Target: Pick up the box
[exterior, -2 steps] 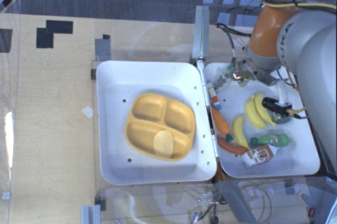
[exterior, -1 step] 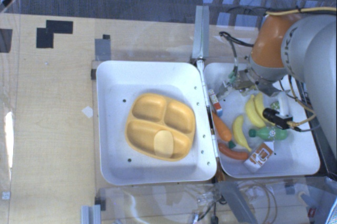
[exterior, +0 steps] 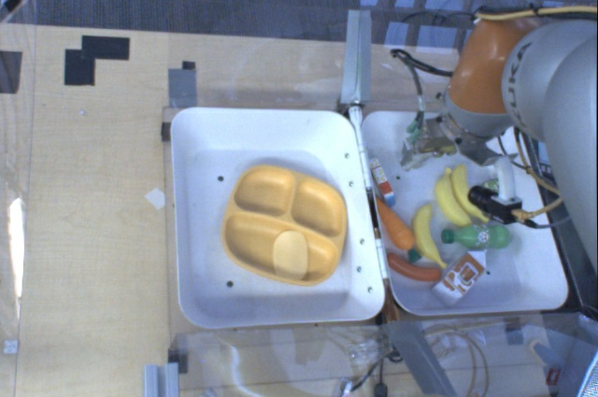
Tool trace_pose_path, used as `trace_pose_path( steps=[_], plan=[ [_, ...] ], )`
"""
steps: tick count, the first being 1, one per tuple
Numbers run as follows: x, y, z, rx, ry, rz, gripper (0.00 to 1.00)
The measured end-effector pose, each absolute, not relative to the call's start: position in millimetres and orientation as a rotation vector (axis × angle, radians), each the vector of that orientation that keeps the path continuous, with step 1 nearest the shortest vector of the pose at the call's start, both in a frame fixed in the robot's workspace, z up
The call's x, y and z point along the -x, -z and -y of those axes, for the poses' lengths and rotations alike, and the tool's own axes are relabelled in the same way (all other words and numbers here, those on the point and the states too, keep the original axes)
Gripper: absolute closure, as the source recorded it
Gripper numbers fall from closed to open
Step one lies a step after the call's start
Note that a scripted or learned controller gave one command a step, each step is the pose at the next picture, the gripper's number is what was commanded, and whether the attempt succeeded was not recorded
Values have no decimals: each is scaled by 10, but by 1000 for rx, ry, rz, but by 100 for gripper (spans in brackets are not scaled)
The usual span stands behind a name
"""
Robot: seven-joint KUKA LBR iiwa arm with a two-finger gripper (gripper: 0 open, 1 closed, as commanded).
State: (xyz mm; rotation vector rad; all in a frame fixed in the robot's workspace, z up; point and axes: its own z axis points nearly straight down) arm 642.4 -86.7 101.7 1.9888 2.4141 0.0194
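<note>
The box (exterior: 461,276), a small brown and white carton, lies tilted near the front edge of the right bin (exterior: 537,292). It rests beside the end of a reddish sausage (exterior: 411,268) and just below a green bottle (exterior: 478,236). My gripper (exterior: 425,143) hangs over the back left part of the right bin, well behind the box and apart from it. It points down toward bare bin floor, above the bananas (exterior: 452,196). Nothing shows in its grasp.
The right bin also holds a carrot (exterior: 395,227), another banana (exterior: 427,234), and a small red, white and blue pack (exterior: 379,182) by the left wall. In the left bin (exterior: 201,199) sits a yellow divided plate (exterior: 285,222). Cables trail behind the arm.
</note>
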Motion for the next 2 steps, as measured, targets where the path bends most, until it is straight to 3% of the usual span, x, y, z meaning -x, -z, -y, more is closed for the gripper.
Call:
trace_pose_path(
  steps=[1,2],
  plan=[
    [-6423,-1016,866,-1989,-19,-2414,0],
    [-6537,-880,909,-2116,-9,-2314,0]
  ],
)
